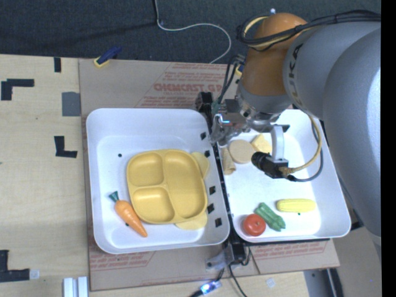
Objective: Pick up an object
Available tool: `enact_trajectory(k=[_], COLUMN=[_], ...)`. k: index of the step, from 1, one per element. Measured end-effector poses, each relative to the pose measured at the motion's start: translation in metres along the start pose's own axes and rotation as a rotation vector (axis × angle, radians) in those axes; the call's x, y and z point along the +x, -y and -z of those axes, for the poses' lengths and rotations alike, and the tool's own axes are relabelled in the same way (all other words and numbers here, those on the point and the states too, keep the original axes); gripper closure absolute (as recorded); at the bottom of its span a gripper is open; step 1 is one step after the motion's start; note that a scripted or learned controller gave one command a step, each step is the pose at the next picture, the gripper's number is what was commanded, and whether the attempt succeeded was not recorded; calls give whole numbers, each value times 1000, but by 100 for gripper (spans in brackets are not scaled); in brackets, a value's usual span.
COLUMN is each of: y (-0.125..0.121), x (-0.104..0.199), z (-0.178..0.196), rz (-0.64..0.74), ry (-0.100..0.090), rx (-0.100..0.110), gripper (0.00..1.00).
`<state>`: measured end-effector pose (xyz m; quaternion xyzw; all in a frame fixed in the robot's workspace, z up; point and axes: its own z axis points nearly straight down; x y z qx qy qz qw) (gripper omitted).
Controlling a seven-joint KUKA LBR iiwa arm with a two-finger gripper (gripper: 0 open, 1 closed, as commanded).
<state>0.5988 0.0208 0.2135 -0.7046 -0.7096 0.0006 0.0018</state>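
Tomato point(253, 225), corn point(296, 206) share right bin point(331, 228).

One fixed camera looks down aslant, seemingly from moderate height, on both bins point(99, 166).

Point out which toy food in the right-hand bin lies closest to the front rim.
The tomato: red and round, it lies nearer the front rim than the green pepper and yellow corn beside it.

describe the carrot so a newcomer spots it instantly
Start at the left white plastic bin, the one holding the yellow four-compartment plastic tray. At that tray's lower-left corner, on the bin floor, lies the small orange toy carrot with a green top. It is the sole orange, tapered item there; its neighbours are pale yellow.
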Motion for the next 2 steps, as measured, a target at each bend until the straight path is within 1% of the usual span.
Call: enact_trajectory(k=[1,2], y=[-5,-6], x=[1,5], z=[1,18], rz=[-5,-5], ry=[1,1], rx=[-2,-3], gripper=[100,100])
